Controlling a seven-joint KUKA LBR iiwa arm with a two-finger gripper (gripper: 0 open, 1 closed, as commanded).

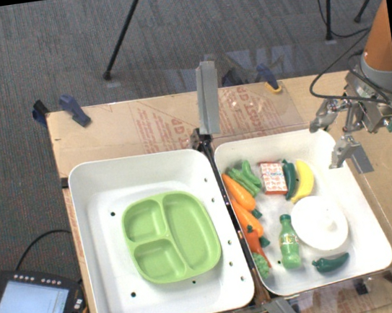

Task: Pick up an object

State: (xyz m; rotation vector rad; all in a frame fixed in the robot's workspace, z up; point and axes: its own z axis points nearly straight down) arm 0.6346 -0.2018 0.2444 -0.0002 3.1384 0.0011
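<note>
Grey jaws (345, 138) above right bin's (372, 224) far right rim, spread open, nothing between them.

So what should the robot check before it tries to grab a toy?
1. Toys to pick in the right bin: ok. A banana, a bottle, carrots and a white plate lie there.
2. Gripper holding nothing: ok, nothing sits between its fingers.
3. Gripper over a toy: not ok. It hangs at the bin's right rim, away from the toys.
4. An easy target: ok. The bottle lies a little apart, touching only the plate's edge.
5. Crowding: not ok for the carrots, which are packed against the left wall.
6. Left bin: ok, its green tray is well away from the gripper.
</note>
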